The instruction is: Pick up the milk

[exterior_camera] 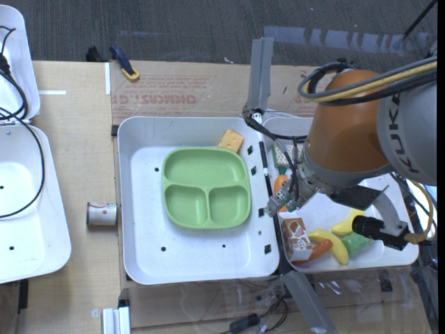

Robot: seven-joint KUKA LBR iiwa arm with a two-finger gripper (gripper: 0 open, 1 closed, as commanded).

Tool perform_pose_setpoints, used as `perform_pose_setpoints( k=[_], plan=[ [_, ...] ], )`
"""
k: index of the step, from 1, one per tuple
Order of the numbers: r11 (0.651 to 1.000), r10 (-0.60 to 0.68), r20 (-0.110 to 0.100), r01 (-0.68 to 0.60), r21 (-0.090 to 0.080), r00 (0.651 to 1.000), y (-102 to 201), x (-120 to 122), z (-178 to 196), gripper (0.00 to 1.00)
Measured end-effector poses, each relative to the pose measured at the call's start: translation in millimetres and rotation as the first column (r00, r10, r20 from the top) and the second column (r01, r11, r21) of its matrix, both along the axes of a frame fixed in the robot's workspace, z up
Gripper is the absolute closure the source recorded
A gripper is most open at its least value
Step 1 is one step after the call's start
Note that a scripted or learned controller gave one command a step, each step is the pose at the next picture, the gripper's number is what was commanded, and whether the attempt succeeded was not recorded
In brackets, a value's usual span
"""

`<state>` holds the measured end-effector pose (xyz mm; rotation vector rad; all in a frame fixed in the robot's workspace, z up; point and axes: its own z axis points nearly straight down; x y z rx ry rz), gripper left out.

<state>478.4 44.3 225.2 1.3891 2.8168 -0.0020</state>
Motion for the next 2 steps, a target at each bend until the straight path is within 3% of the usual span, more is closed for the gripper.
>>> perform_pose_setpoints(
  k=[1, 2],
  plan=[
    [0.998, -0.057, 0.001, 0.057, 0.000, 0.998, -46, 0, 3, 1.00],
    [0.991, 0.134, -0.004, -0.134, 0.001, 0.991, 0, -1, -14, 1.00]
  ],
)
